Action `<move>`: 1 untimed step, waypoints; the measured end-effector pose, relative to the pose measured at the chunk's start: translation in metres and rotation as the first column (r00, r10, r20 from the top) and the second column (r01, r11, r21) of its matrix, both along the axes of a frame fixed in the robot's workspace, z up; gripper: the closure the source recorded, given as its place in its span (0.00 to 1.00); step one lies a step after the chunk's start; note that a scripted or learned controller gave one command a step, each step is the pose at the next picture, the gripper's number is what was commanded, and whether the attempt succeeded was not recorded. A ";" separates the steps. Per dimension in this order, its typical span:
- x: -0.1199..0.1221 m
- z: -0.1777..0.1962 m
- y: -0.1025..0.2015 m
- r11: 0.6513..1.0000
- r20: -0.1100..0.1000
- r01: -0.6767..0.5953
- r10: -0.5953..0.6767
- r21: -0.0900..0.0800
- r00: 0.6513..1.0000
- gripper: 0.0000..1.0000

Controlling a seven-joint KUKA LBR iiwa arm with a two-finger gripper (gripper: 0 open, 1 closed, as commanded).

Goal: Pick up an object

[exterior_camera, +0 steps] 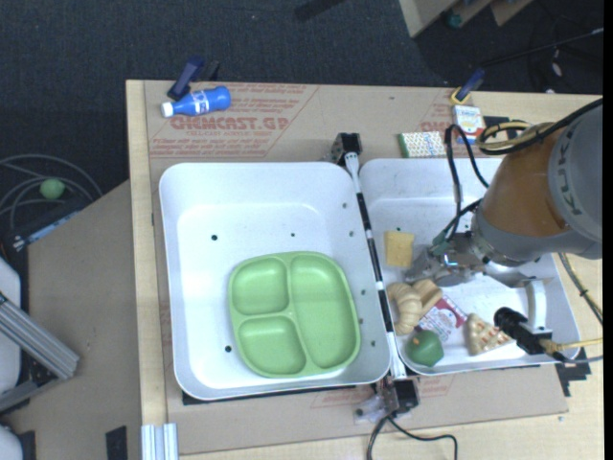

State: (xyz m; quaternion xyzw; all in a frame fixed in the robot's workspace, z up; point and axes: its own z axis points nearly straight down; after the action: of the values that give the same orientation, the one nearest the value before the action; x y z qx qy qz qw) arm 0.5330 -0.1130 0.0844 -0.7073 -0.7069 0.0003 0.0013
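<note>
One hand (pixel 427 270) just above the tan ridged toy (pixel 406 302) — grip state I cannot tell.

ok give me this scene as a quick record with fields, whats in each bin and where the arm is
left bin: green divided plate, three compartments
right bin: yellow block, tan croissant-shaped toy, red and white packet, green round toy, pizza-slice toy
gripper: low in the right bin, between yellow block and croissant-shaped toy
grasp: cannot tell
bench: blue and white bottle behind the left bin
</note>
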 end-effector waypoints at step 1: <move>0.041 0.000 0.019 1.000 0.003 -0.002 0.002 -0.001 1.000 0.00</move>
State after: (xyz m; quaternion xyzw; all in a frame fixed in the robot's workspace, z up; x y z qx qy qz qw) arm 0.5742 -0.0938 0.0847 -0.7067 -0.7075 -0.0004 -0.0001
